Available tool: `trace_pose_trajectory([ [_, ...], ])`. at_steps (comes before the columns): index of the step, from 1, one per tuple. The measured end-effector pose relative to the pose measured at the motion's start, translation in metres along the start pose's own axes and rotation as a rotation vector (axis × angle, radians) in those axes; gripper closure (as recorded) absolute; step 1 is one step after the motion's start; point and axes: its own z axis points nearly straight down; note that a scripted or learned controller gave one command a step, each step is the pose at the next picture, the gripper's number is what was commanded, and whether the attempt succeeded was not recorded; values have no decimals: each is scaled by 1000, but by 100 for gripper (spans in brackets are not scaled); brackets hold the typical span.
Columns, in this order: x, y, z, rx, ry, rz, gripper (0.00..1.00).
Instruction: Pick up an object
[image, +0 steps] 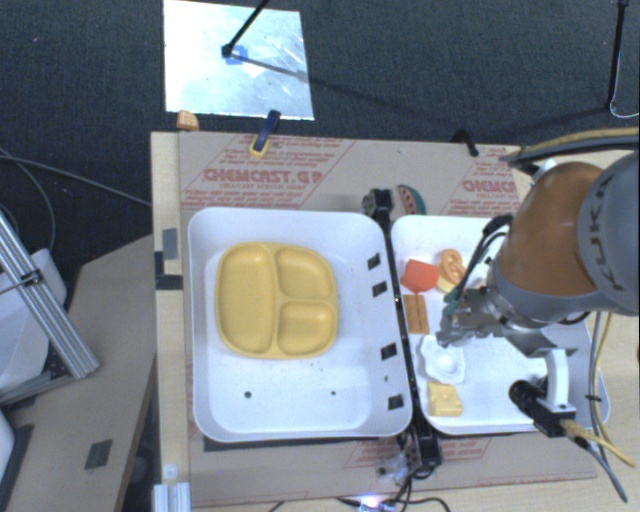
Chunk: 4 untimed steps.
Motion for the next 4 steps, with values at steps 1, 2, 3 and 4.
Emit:
trace_pose_trajectory([
  [1,33,2,-17,-6,1,-8,100],
  [2,74,4,-48,-7,2,-9,100],
  [3,122,2,-101,-9,3,-11,100],
  [4,124,36,-113,-7,1,-7,100],
])
